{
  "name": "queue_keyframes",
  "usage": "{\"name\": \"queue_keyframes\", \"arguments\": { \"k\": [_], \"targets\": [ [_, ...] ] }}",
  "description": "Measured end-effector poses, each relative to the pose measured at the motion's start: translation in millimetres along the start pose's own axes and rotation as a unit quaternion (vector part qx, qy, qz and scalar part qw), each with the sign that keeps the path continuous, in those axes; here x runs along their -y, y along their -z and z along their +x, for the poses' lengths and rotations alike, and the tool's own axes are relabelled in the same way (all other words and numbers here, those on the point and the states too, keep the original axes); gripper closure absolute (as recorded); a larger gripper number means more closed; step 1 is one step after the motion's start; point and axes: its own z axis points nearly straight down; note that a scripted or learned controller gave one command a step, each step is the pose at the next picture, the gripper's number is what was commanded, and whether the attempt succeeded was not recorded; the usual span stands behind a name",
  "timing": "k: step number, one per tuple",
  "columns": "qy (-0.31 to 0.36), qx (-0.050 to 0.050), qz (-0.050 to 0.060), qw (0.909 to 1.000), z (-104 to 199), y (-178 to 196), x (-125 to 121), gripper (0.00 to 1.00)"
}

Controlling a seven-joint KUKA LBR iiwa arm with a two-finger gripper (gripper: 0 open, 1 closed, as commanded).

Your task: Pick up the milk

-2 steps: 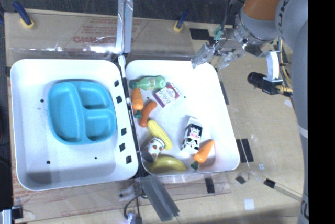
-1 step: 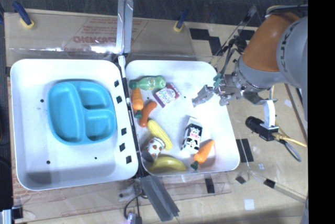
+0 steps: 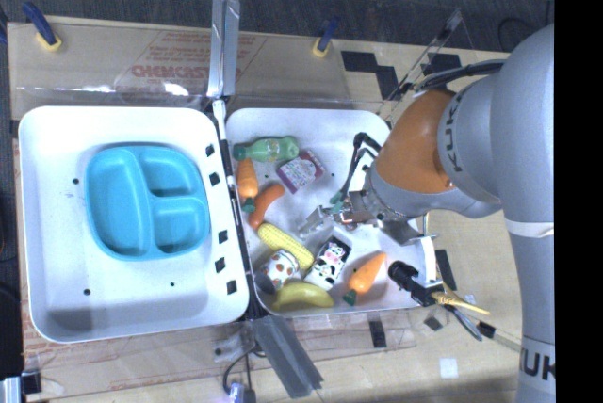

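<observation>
I see the milk (image 3: 331, 261) lying in the right bin (image 3: 372, 122), just right of the corn (image 3: 285, 244). The gripper (image 3: 325, 217) hangs just above the milk; I cannot tell how its jaws stand.

Even overhead light, soft shadows. White bins (image 3: 57, 203) near blown out, glare on plastic sheet (image 3: 179, 62). Slightly soft, low-res.

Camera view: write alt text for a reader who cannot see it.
A grey and orange robot arm's gripper hangs over the right bin, just above a cow-patterned milk carton lying among toy foods: corn, banana, carrots. The left bin holds a blue divided tray.
</observation>
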Motion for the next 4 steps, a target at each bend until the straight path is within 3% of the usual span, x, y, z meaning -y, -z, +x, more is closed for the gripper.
{"name": "queue_keyframes", "arguments": {
  "k": [1,2,3,4],
  "targets": [
    [0.002,0.0,0.003,1.0,-0.2,6.7,-0.1,1.0],
    [0.003,0.0,0.003,1.0,0.0,6.7,0.0,0.0],
    [0.005,0.001,-0.001,1.0,1.3,32.9,5.7,0.0],
    [0.053,0.0,-0.003,0.9986,3.4,1.7,43.7,0.0]
  ]
}}
